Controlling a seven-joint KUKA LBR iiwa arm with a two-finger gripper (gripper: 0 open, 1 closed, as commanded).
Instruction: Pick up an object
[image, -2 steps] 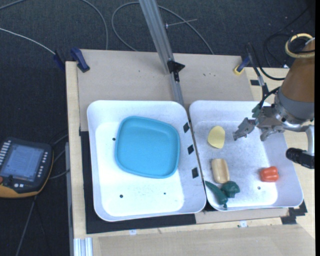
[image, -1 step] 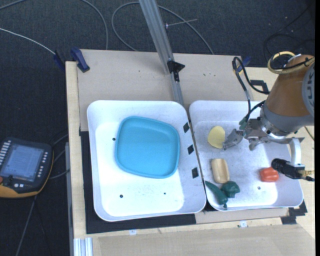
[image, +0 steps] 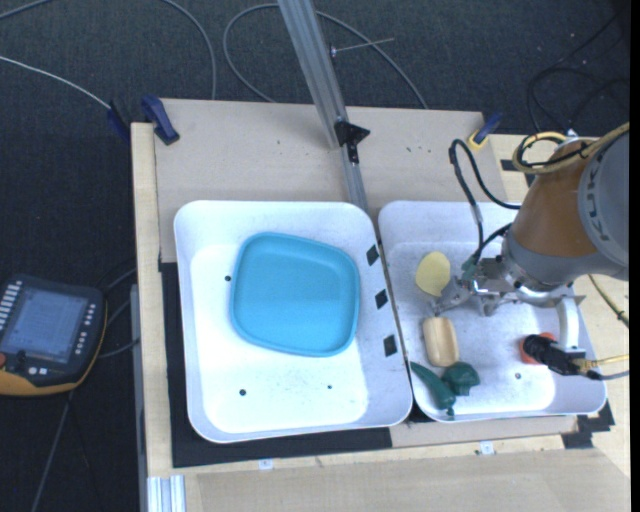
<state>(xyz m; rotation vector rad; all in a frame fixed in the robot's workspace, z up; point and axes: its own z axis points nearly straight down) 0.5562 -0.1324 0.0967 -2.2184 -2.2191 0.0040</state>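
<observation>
Two shallow white plastic bins sit side by side on the pale wooden table (image: 260, 150). The left bin (image: 200, 330) holds one thing, a light blue square plate with rounded corners (image: 296, 293), which lies flat near the bin's middle. The right bin (image: 500, 395) holds three loose things in its left half. A pale yellow rounded lump (image: 433, 272) lies farthest back. A tan, stubby cylinder-shaped block (image: 440, 342) lies in front of it and apart from it. A dark green, irregular soft-looking piece (image: 450, 380) rests at the front rim, just beside the tan block; we cannot tell whether the two touch.

We see the grey arm with its orange band (image: 560, 215) reach in from the right, over the right bin. Its metal wrist end sits low above the bin floor, and the jaws point toward the pale yellow lump, just beside its right side. We cannot tell whether the jaws are open or closed, and nothing shows between them. The tan block lies near the jaws, in front of them, and the green piece lies farther forward.

Around the table, a slanted silver metal bar (image: 318, 70) crosses the back edge and ends near the gap between the bins. Blue clamps grip the back corners, one at the left (image: 160, 120) and one at the right (image: 487, 127). A grey handheld control pendant with a screen (image: 45, 332) lies on the dark floor to the left, among thin cables.
</observation>
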